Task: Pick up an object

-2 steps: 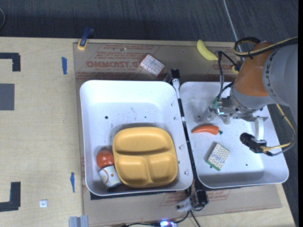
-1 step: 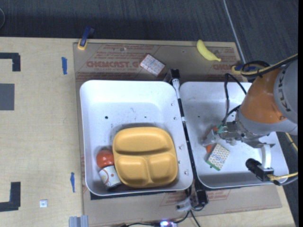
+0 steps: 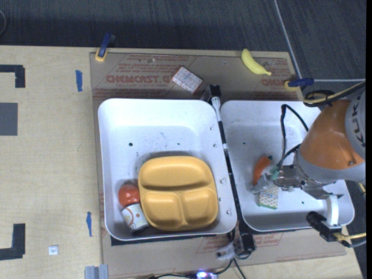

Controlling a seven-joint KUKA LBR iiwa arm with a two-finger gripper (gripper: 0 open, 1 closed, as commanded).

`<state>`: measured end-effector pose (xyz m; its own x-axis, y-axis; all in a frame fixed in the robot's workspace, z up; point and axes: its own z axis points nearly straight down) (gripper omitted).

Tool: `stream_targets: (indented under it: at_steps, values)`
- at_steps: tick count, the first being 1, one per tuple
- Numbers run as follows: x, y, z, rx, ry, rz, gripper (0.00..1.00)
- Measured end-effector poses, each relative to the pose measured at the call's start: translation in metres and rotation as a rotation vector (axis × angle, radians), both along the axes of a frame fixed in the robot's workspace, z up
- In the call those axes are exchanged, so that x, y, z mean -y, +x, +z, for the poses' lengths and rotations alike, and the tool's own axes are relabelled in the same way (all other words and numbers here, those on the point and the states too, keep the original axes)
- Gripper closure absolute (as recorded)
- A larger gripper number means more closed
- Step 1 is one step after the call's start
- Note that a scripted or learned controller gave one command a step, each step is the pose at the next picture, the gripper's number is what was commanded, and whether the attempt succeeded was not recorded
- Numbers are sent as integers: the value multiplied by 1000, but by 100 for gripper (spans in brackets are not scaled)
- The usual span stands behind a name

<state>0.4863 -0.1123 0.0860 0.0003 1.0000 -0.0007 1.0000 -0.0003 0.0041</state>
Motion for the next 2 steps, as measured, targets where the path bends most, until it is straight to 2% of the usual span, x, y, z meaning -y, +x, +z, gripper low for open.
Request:
stream_targets:
  at_steps: [1,2]
  values:
    - [0,2,11,5,1,0,100]
    - [0,3,21,10,-1,-1,100]
